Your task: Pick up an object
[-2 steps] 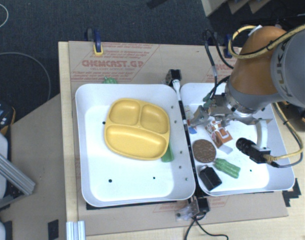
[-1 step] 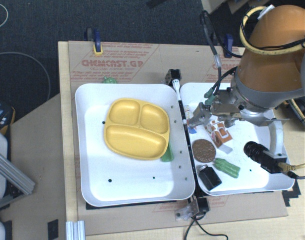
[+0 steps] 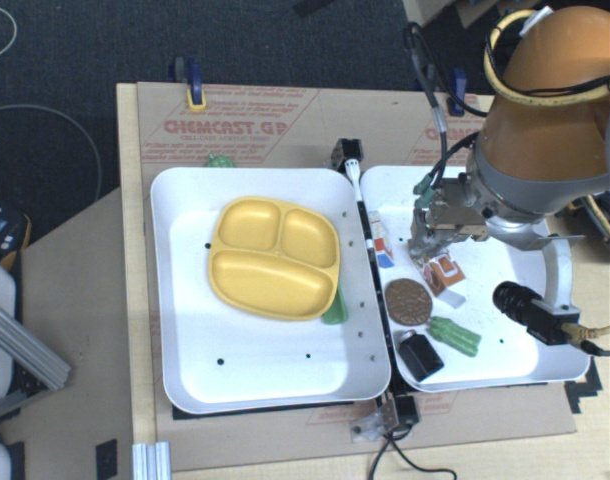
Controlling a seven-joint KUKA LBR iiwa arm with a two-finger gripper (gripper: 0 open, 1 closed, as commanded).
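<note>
My fingers (image 3: 426,252) are hanging over the right-hand shallow white plastic bin (image 3: 545,370), between its centre and its left wall. From this angle I cannot tell whether they are open or closed.

A small orange-and-white box (image 3: 444,274) is lying just beside their tips, on the side toward the bin's near edge (bottom of view). A flat brown round disc (image 3: 408,302) is lying next to that box, closer to the near-left corner. A green knobbly plastic piece (image 3: 455,335) is lying near the near edge, just beside the disc. A black rectangular block (image 3: 420,354) is sitting in the near-left corner. A small red, white and blue packet (image 3: 383,252) is lying against the left wall.

In the left-hand shallow white plastic bin (image 3: 185,308), a yellow three-compartment plastic plate (image 3: 275,258) is lying toward the far edge, and a green scrap (image 3: 334,312) is peeking out at the plate's right rim.

Both bins are resting on the pale brown surface (image 3: 245,118).
</note>
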